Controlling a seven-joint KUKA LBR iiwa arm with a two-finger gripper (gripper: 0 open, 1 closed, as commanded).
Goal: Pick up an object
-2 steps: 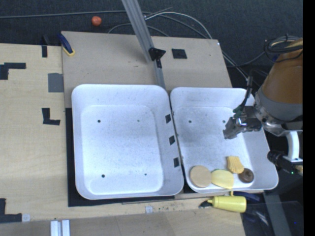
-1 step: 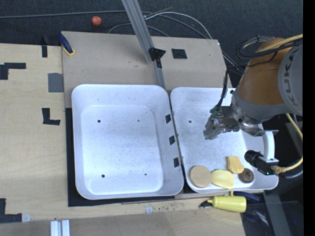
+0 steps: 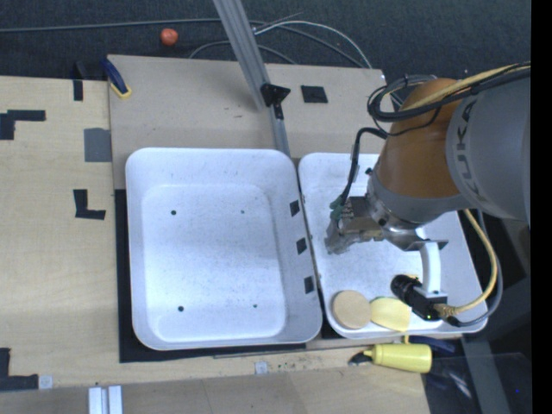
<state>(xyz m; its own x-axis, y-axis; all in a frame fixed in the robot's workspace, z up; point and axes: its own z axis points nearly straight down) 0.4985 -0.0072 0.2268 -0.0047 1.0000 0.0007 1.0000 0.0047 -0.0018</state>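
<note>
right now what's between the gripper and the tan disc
Only bare white floor of the right bin, in the camera view; the gripper hangs above the tan disc.

A pale wooden worktop [image 3: 52,257] is seen from above, marked with dark tape patches [image 3: 97,143] toward 9 o'clock. Dark blue-grey carpeted floor [image 3: 86,7] is seen along 12 o'clock, where a small orange ball [image 3: 169,35] and white cables [image 3: 302,37] are lying. A grey metal pole [image 3: 246,46] is slanted down from 12 o'clock toward the centre
</note>
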